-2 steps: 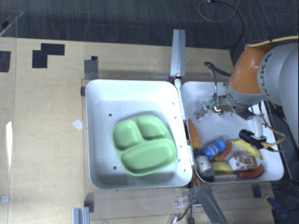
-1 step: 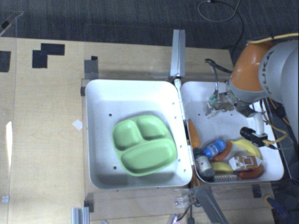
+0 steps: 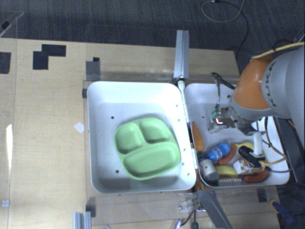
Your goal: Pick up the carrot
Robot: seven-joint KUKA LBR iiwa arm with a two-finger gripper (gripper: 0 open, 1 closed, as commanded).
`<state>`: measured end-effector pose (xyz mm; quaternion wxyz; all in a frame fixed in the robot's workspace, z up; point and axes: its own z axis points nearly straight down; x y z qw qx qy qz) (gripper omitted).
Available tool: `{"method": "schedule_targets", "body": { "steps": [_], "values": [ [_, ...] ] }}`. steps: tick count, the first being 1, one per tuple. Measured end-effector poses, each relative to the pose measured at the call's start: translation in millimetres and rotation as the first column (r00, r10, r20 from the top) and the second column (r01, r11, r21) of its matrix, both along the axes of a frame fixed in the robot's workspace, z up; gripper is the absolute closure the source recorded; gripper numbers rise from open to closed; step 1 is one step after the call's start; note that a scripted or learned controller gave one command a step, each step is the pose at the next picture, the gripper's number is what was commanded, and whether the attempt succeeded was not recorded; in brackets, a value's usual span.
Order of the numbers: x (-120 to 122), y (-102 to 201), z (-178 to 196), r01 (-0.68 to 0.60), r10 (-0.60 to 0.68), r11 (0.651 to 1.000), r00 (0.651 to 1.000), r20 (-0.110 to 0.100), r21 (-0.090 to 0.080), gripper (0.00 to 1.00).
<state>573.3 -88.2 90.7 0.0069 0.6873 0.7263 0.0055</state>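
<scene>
The pale wooden worktop (image 3: 43, 128) carries two white bins, the left bin (image 3: 100, 128) holding a green divided plate (image 3: 147, 148) at mid-frame. The grey arm (image 3: 279, 87) comes in from the right edge over the right bin (image 3: 200, 97), its claw (image 3: 220, 119) low above the clutter, and I cannot tell how it stands. The carrot (image 3: 197, 137) lies along that bin's left wall, just right of centre, above a blue bottle (image 3: 217, 152), a small can (image 3: 208, 169) and a banana (image 3: 228, 171).

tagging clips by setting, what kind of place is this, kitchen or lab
Most likely a robotics lab, not a kitchen: a grey and orange arm reaches over two white bins fixed to a wooden bench, the right bin holds what look like toy foods including a carrot, and a loose cable lies on carpet.
</scene>
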Motion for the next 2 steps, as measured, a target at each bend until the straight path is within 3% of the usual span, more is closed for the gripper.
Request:
{"method": "schedule_targets", "body": {
  "steps": [1,2],
  "values": [
    [-3.7,-2.0,0.2,-0.174,0.174,0.985,0.985,0.001,-0.004,1.00],
    [-14.8,0.1,0.3,-0.090,0.090,0.996,0.996,0.002,-0.002,1.00]
  ]
}}
